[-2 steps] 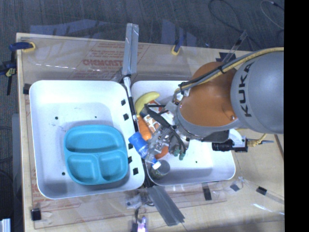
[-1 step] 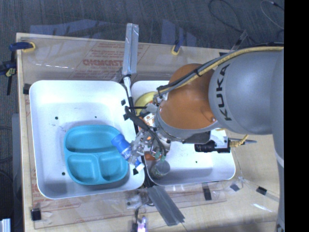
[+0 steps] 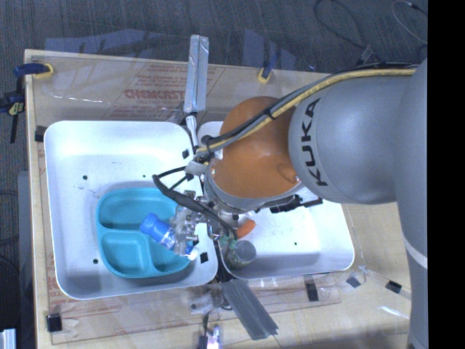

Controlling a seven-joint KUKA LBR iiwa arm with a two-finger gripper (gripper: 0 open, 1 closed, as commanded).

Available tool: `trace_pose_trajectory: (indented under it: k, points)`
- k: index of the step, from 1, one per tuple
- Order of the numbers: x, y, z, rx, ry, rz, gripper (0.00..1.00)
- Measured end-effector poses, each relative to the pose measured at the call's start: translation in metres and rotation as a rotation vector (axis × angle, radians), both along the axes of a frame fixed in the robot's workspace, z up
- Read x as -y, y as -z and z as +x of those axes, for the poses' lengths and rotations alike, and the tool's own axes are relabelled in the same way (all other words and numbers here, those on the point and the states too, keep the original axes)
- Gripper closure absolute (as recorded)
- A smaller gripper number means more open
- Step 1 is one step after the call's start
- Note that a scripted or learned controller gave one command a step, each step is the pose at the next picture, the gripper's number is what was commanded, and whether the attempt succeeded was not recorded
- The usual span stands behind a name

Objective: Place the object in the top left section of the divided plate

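A blue divided plate (image 3: 125,233) lies in the left white bin (image 3: 73,195), towards its front right. My gripper (image 3: 180,237) hangs over the plate's right side, reaching in from the grey arm with the orange band (image 3: 254,158). It is shut on a small blue object (image 3: 154,227) whose blue end sticks out to the left of the fingers. The object hovers about over the ridge between the plate's upper section and its lower sections. The arm hides the plate's right rim.
In the right bin (image 3: 320,246), close to the wall between the bins, lie a small orange item (image 3: 248,227) and a greyish round cup (image 3: 243,252). A metal bar (image 3: 195,75) stands behind the bins.
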State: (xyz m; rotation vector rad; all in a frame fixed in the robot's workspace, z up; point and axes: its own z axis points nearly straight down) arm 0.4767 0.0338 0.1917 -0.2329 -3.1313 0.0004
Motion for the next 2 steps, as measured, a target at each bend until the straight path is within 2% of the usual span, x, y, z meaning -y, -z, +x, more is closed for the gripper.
trace_pose_trajectory:
  k: [1, 2]
  points:
    - [-0.005, -0.001, 0.001, 0.006, -0.640, 0.000, 1.00]
    - [0.043, -0.001, 0.021, 0.005, -0.695, 0.000, 1.00]
